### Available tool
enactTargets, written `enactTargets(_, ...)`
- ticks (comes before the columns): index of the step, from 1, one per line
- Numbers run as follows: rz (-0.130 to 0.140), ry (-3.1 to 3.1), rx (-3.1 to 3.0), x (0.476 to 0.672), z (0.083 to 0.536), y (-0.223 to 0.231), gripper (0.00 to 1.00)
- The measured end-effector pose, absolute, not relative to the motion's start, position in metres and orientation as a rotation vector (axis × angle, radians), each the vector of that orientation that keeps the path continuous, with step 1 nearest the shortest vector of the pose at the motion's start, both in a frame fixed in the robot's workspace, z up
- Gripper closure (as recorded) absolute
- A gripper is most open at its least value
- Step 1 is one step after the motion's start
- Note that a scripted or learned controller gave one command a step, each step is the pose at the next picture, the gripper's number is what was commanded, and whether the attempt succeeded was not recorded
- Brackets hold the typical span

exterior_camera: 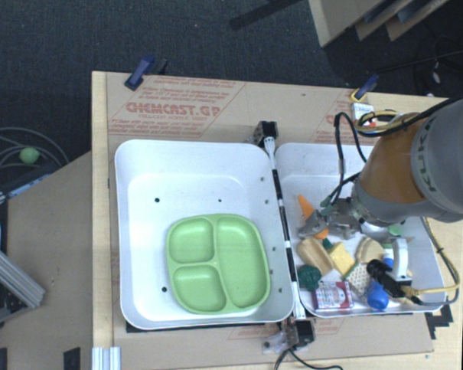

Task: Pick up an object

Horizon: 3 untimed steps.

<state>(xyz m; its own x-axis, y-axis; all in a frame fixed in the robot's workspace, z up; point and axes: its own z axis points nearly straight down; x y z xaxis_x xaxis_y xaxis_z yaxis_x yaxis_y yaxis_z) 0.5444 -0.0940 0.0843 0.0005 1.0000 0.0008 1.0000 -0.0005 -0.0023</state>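
Object pile (pixel 343 262) sits in the right bin (pixel 309 165), lower right of frame: an orange carrot-like piece (pixel 306 204), a tan block (pixel 314 253), a yellow block (pixel 341 259), a dark green lump (pixel 309 276), a red-and-white packet (pixel 334 296) and a blue piece (pixel 377 299). All of it lies on the bin floor, packed close, several pieces touching.

Progress, as I read it: nothing lifted yet. Arm (pixel 416 162) is down over the right bin, wrist low above the pile's upper edge, so this looks like the descent or grasp stage. Close, lift and clear are left.

Pincer (pixel 327 217) sits just right of the orange piece and just above the tan block. Metal parts blur into the clutter, so can't tell how wide it stands or whether it touches anything. Nothing visibly between its tips.

Left bin (pixel 140 169) holds a green divided plate (pixel 217 262), well apart from the arm. Both bins sit on the cardboard-covered worktop (pixel 181 109).
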Motion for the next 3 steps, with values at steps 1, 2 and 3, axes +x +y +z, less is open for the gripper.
enactTargets(1,-0.001,-2.222,-2.222,0.568,0.085,-0.092,0.00)
enactTargets(2,-0.002,-2.223,-2.223,0.569,0.095,-0.092,1.00)
enactTargets(3,-0.004,-2.225,-2.220,0.566,0.186,-0.035,1.00)
